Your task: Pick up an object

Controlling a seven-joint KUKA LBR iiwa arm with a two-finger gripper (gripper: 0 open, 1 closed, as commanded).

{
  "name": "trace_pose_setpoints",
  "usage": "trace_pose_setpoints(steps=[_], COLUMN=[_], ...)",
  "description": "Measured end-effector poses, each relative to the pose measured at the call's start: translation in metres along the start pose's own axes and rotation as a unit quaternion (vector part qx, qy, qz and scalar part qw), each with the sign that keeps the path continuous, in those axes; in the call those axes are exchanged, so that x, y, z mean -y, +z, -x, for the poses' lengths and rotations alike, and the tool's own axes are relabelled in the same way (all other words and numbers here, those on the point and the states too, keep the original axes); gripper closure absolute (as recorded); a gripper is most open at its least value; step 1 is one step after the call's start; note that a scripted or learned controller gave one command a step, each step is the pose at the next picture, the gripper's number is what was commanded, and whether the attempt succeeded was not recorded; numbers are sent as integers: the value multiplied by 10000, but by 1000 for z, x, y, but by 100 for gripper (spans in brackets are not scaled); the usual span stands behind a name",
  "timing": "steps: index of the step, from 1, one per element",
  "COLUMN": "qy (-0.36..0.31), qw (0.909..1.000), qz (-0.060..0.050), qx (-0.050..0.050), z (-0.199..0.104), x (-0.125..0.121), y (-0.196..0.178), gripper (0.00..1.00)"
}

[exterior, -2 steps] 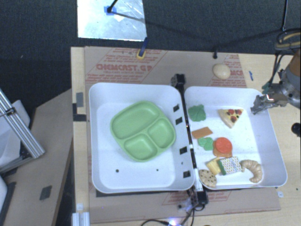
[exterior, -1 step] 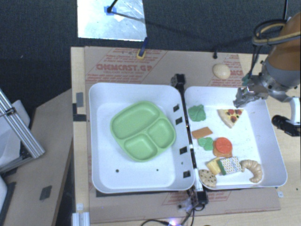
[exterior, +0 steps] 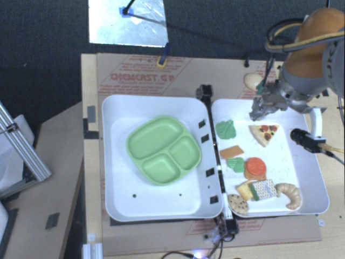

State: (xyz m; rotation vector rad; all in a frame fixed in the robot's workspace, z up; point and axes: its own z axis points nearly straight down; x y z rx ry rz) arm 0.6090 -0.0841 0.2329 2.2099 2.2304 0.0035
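Bench point(exterior: 70, 144) carried two shallow white bins side by side, on a cardboard sheet point(exterior: 143, 74) with red lettering. Left bin point(exterior: 116, 198) held one thing – a green divided plate point(exterior: 164, 149) with three compartments, lying flat near the bin's middle. Right bin point(exterior: 312, 193) held all the small toy food. The arm point(exterior: 315, 42) came in from the right, grey with its orange band up top, wrist angled down over the far end of the right bin. Gripper point(exterior: 262, 110) sat low at that far end, just beside the pizza slice point(exterior: 264, 133) and to its upper left; nothing was visible between the fingers, and whether they were spread or closed – can't tell from this angle. A black cylinder part point(exterior: 303, 138) stuck out to the right of the pizza.

Items in the right bin, bigger to smaller: croissant point(exterior: 289, 194) at the near right, orange tomato-like piece point(exterior: 255, 168) mid-bin, green leafy piece point(exterior: 226, 129) by the divider, a patterned block point(exterior: 263, 190) touching a yellow cheese wedge point(exterior: 246, 189), an orange cracker point(exterior: 232, 152) with a second small green piece point(exterior: 235, 164) just below it, and a cookie point(exterior: 236, 203) at the near corner by the divider. A beige egg-like thing point(exterior: 252, 81) lay outside the bin, behind the gripper on the cardboard.
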Motion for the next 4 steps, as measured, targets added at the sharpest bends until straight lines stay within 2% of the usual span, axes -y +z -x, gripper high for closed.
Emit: trace_pose_setpoints(steps=[1, 2, 3, 4], qy=[-7, 6, 40, 18], qw=[10000, 10000, 10000, 10000], qz=[8, 4, -3, -9], qx=[-3, -3, 6, 5], z=[-58, -90, -81, -90], x=[-28, -39, -39, -46], y=[7, -1, 1, 18], gripper=[100, 100, 100, 100])
